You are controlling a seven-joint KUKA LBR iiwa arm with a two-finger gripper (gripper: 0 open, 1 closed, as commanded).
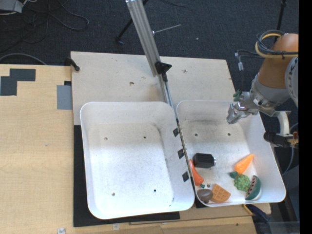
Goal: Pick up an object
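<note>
The bench [122, 77] carries two shallow white bins side by side. The left bin [97, 130] is the bigger one in the view. The right bin [219, 116] holds several small things, all in its near part.

The arm [275, 77] comes in from the right, grey with an orange band near the top. Its gripper [235, 115] hangs above the far right part of the right bin, near the rim, well apart from the objects. I cannot tell how the claw stands, because it is too small and blurred here, and I see no object in it.

The objects lie in the right bin. A black block [204, 160] rests near the middle, a little towards the wall shared with the left bin. An orange carrot piece [243, 163] lies to the right of it. Just below the carrot is a green bumpy toy [241, 182], and beside it, near the rim, a watermelon slice [253, 187]. A thin orange stick [196, 173] lies along the shared wall. At the near edge are a waffle-like piece [220, 194] and a small brown lump [205, 195], just beside each other.
</note>
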